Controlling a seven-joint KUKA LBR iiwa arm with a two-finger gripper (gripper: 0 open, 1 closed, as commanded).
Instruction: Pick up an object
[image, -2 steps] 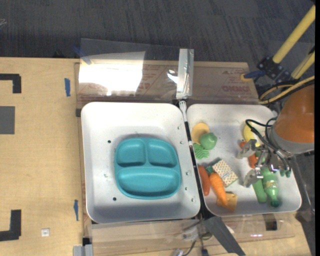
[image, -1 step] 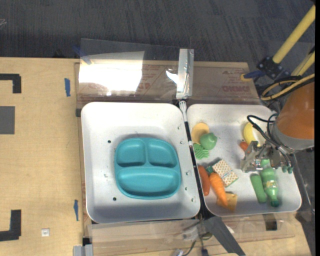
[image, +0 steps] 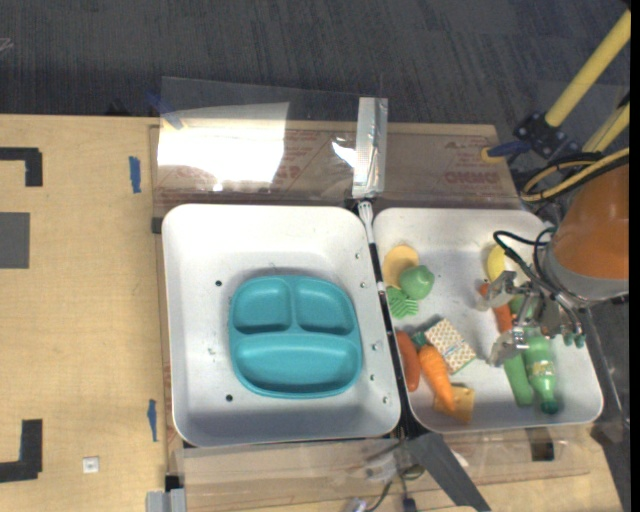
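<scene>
My gripper (image: 522, 318) hangs low over the right side of the right bin (image: 460, 225), below the arm's orange band (image: 597, 235). Just under it lie a green bottle (image: 541, 374) and a green cucumber-like piece (image: 517, 381). A small orange-red piece (image: 503, 316) shows at the gripper's left edge; whether it is held is unclear. A yellow piece (image: 495, 262) lies just behind the gripper. Further left are a carrot (image: 435, 370), a patterned cracker (image: 450, 343) and a green apple (image: 417, 281).
The left bin (image: 200, 240) holds a teal divided plate (image: 295, 333). More toys crowd the right bin's left side: a yellow piece (image: 398, 260), green lettuce (image: 402, 303), a red sausage (image: 408, 362), an orange block (image: 462, 400). Cables (image: 560, 165) trail behind the arm.
</scene>
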